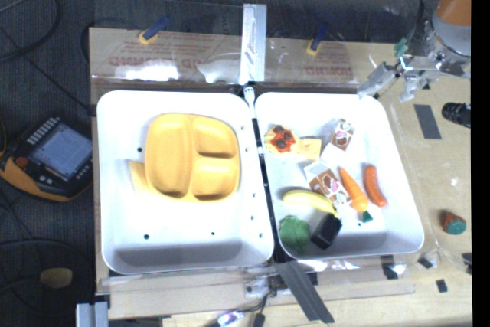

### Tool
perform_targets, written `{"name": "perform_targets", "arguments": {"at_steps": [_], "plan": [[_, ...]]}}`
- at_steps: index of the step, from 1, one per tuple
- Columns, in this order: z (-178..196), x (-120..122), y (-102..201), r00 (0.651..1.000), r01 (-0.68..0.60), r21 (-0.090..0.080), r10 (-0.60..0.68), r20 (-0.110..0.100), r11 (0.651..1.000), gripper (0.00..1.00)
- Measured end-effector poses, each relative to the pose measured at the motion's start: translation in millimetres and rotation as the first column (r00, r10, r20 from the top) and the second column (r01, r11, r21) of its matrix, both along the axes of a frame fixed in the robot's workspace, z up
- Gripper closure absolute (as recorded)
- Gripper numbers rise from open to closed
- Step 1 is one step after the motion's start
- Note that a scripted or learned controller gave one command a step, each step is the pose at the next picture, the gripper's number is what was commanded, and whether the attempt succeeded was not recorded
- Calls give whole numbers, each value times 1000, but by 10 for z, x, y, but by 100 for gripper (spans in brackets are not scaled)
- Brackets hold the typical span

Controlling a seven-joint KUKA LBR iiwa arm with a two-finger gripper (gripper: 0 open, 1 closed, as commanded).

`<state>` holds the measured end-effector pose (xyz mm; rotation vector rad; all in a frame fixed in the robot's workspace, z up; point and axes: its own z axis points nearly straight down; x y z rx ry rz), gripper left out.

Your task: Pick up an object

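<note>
No text can be read with certainty. The clear plastic sheet (230, 53) behind the bins carries faint reddish printing, too blurred to make out. The handheld pendant (57, 153) on the floor shows a lit screen whose contents are illegible.

Two bins stand side by side on the bench (429, 165). In the left bin (115, 226) lies a divided tray (191, 155), near the middle and a little toward the back. The right bin (398, 233) holds many small things. At its back are a pizza slice (281, 138) and, to the right, a small cake piece (342, 134). In the middle lie a carrot (352, 189) and, just right of it, a sausage (374, 185). A banana (308, 200) lies in front of them, to the left. At the front are a broccoli (293, 230) and a dark block (325, 231) beside it. The gripper (398, 78) is above the bench behind the right bin's far right corner.
</note>
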<state>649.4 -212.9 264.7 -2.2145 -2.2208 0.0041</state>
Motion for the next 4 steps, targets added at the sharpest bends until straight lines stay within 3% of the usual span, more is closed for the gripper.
{"name": "perform_targets", "arguments": {"at_steps": [1,2,3,4], "plan": [[-1443,-610,328,995,-100,1,100,0,995,0],[-1713,-1039,257,989,-148,2,148,8,989,0],[-1731,-1259,210,933,-360,-12,360,28,933,0],[-1675,-1256,206,933,-358,-8,358,25,934,100]]}}
